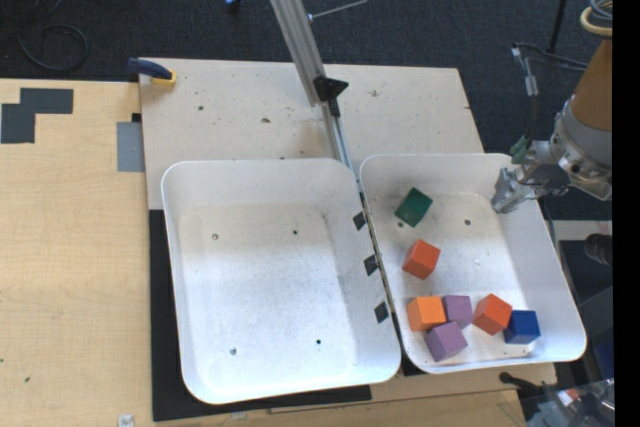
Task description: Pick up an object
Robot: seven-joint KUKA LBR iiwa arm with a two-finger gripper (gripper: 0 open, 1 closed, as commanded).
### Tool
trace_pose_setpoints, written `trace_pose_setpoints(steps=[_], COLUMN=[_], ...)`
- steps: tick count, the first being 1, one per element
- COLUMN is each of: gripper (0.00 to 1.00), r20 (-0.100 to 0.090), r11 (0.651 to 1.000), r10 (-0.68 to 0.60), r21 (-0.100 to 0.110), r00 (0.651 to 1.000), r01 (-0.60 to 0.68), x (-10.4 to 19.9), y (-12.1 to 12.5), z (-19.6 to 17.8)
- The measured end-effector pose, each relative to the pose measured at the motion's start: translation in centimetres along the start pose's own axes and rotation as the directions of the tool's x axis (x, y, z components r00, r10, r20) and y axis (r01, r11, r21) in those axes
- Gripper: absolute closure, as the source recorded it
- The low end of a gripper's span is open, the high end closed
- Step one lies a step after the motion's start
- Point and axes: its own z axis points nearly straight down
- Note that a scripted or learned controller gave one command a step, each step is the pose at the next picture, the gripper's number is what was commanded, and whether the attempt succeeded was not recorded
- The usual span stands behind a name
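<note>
Since nothing sat between my fingers, progress: pick not done, grasp and lift all left.
Claw (508, 190): mine, hung at the right bin's upper right rim, apart from every block; whether it was spread or pressed together I could not tell, too small and blurred.
Arm: came in from the right, orange band above the wrist at the frame edge.
Right bin (560, 290): held all the blocks, every one lying on the floor of it.
Green block (413, 207): nearest to my claw, alone in the upper part, looked the easiest candidate.
Upper orange block (421, 258): just below the green one, apart from the rest, free on all sides.
Bottom cluster: orange block (427, 312), purple block (457, 308), second purple block (445, 340), red-orange block (492, 313) and blue block (522, 325), packed close near the lower wall, some touching.
In the way: for the cluster, neighbours and the bin wall left little room for fingers; for green, nothing I could see.
Left bin (190, 215): white, speckled floor, beside the right one.
Divider: black clips along the shared rims.
Metal rail (295, 20): slanted down over the bench (240, 105) toward the bins' junction, clear of my reach.
Blue clamp (150, 70): at the bench's far left corner, irrelevant.
</note>
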Motion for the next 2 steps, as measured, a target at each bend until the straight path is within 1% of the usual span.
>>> trace_pose_setpoints(steps=[1,2], gripper=[1.0,1.0], r20=[-0.001,-0.003], r11=[1.0,1.0], r10=[-0.001,-0.003], r21=[0.003,0.007], r00=[1.0,1.0], r01=[0.001,0.003], x=[-0.1,4.8], y=[0.0,-0.5], z=[-3.2,-3.0])
